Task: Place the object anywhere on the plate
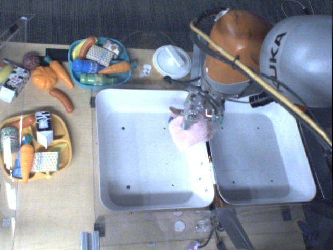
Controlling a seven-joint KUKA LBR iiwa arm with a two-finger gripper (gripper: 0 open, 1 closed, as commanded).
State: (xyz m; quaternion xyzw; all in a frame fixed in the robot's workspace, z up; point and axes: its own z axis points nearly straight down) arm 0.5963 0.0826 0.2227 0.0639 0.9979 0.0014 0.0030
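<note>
A pale pink plate [190,133] lies at the right edge of the left bin [130,155], partly over the divide between the bins. My gripper [200,113] hangs right above the plate's far side and hides part of it. A small dark reddish piece [176,110] sticks out to the left of the gripper, and a bit of blue [170,120] shows at the plate's left rim. I cannot make out what these are or whether they are held. The orange-banded wrist [234,40] covers the area behind.
The right bin [260,160] lies beside the left one. A white lid [172,61] sits behind the bins. A blue bowl of toy food [99,61], a yellow tray of toys [36,147] and loose toy vegetables [52,79] lie on the bench at the left.
</note>
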